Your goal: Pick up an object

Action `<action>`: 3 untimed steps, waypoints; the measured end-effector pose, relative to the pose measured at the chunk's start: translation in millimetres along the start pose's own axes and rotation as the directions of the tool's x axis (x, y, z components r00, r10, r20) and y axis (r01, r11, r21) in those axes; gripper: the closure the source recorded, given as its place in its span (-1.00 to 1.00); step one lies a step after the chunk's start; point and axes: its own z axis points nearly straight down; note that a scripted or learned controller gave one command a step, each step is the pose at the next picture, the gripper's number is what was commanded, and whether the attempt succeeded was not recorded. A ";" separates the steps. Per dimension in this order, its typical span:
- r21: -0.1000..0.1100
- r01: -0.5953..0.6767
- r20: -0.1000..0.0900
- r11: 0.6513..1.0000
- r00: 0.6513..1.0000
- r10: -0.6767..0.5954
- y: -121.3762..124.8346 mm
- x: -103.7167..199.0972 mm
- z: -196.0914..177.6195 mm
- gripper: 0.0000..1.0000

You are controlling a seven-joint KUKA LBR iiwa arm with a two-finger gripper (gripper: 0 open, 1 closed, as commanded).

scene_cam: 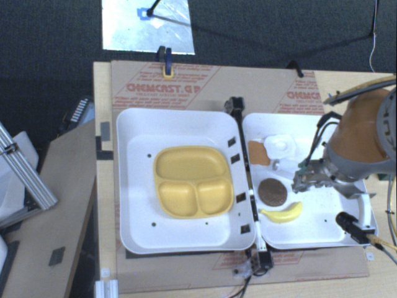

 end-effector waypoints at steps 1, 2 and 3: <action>-0.004 0.002 0.001 1.000 1.000 -0.002 4.7 -3.6 -43.9 1.00; -0.004 0.003 0.000 1.000 1.000 -0.003 13.8 -0.9 -90.7 1.00; -0.004 0.004 0.000 1.000 1.000 -0.004 18.3 2.0 -134.5 1.00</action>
